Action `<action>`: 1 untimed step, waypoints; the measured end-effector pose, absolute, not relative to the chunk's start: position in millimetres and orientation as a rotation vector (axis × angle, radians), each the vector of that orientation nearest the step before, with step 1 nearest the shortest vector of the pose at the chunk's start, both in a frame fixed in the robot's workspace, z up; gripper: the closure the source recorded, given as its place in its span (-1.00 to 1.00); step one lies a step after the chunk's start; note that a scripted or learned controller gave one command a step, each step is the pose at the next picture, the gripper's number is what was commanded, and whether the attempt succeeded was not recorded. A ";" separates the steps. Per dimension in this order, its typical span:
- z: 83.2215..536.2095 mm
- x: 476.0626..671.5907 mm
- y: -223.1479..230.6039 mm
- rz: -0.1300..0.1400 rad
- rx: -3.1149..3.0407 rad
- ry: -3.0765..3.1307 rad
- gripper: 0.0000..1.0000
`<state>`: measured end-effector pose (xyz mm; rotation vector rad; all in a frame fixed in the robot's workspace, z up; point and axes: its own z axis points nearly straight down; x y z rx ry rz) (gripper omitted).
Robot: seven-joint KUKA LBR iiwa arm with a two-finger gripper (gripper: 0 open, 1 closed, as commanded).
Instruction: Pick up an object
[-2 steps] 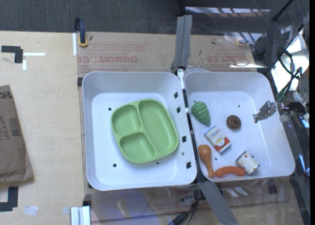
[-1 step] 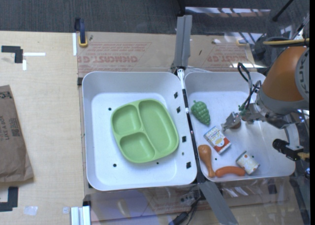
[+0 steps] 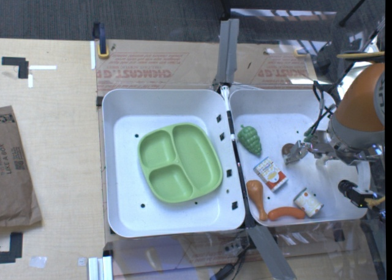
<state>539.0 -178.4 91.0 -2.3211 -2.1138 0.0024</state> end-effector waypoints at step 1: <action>155.1 520.8 -153.8 0.002 -2.433 -1.987 -1.00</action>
